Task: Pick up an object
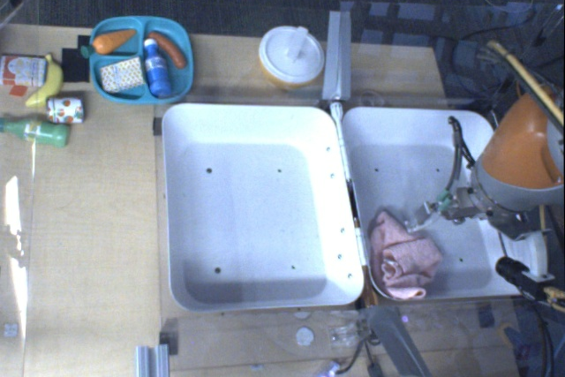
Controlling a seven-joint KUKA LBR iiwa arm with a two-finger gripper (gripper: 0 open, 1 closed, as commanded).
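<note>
The cloth (403, 259), pink and crumpled, is what's there to be picked up, and it's found in the right bin, down by the near left corner.

Going from the left: a carton (21, 71), a banana (48, 82), a small can (64, 109) and a green bottle (37, 132) are laid out at the far left edge of the desk (88, 234). Just to the right of those, a blue divided tray (141, 57) is parked behind the bins, loaded with a carrot (116, 41), a sausage (169, 49), a blue bottle (157, 71) and a speckled sponge-looking square (122, 76). Further right, a round lidded tub (292, 56) is set near the far edge, just behind the left bin.

The left bin (256, 207) is sat next to the right bin (415, 163), the two touching along their shared edge.

The pincer (434, 209) is seen low in the right bin, just up and right of the cloth, close to it but apparently not on it. Nothing can be made out between the fingers, and honestly whether they're spread or pressed together can't be told from here, too small and blurry. The arm (525, 150), with its orange band, is reached in from the right over the bin's far right side.
</note>
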